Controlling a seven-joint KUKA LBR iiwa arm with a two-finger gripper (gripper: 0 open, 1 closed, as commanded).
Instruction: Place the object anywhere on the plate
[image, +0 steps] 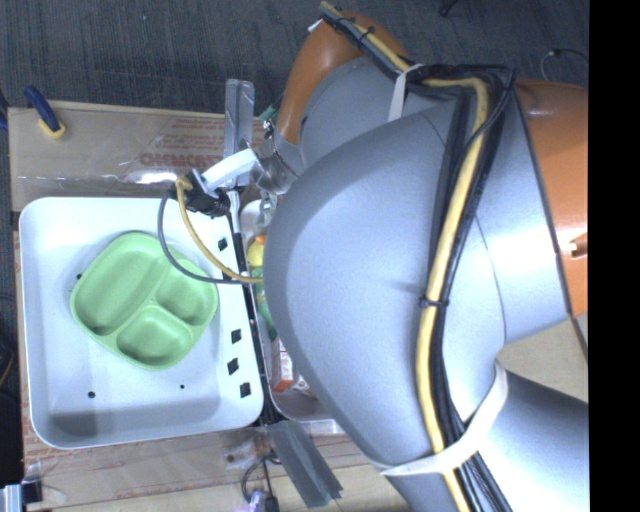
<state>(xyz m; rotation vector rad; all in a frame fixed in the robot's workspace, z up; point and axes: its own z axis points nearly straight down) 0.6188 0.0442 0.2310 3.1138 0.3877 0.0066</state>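
A light green plate (145, 298) with three compartments lies in the left white bin (50, 400), and nothing rests on it. My grey arm (400, 280) spreads over the right bin and hides most of it. Its wrist, with a white bracket (228, 170), hangs above the wall between the two bins. The gripper (262, 215) reaches down just right of that wall, largely covered by the arm. A small yellow-green piece of an object (256, 256) peeks out under the arm at the right bin's left edge.
A black and a yellow cable (180, 262) loop from the wrist over the left bin's right part, close to the plate. A sliver of reddish object (284, 381) shows low in the right bin. A blue-handled tool (44, 110) lies on the bench at top left.
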